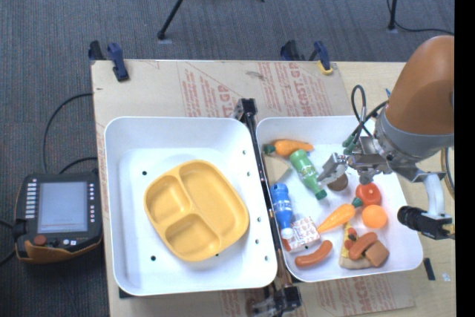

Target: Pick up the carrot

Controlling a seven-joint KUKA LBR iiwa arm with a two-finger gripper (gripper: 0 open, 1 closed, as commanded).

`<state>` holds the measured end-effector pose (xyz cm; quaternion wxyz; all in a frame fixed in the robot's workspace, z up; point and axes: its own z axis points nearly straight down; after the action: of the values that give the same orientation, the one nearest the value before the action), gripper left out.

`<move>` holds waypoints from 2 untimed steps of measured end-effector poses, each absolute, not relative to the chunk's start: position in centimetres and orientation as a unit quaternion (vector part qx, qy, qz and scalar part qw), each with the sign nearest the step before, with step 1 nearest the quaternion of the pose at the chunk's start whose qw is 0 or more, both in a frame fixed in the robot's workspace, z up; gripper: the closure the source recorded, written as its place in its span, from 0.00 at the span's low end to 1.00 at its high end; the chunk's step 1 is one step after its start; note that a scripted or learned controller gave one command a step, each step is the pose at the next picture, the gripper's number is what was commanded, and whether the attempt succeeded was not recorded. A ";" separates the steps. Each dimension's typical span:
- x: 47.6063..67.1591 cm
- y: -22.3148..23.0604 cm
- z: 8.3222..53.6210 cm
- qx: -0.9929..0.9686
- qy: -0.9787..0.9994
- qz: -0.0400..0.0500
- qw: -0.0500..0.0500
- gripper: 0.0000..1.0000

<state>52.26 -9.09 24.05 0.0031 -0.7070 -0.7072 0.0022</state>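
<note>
I read the tool (332,169) as hanging low over the right bin (404,252), near its centre, fingers spread and nothing between them, so it is released. The carrot (336,218) I want lies at about 6 o'clock from the tool, a little way off, slanted with its thick end up toward a tomato (368,194) and an orange (374,216). A second carrot-like piece with a green top (288,148) sits at the tool's 10 o'clock, near the bin's far-left corner. Just beside the fingers, at 8 o'clock, lies a green bottle (307,171), and a small brown piece (338,182) sits right under them. My guess is the tool is not yet lined up with either carrot. The left bin (119,159) carries a yellow divided plate (196,210), well apart from all this on the worktop (185,85).
</note>
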 end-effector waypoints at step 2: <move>48.3 -16.4 8.3 -0.788 -0.616 0.002 0.004 0.00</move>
<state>48.32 -16.37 8.35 0.0039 -0.7880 -0.6156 0.0017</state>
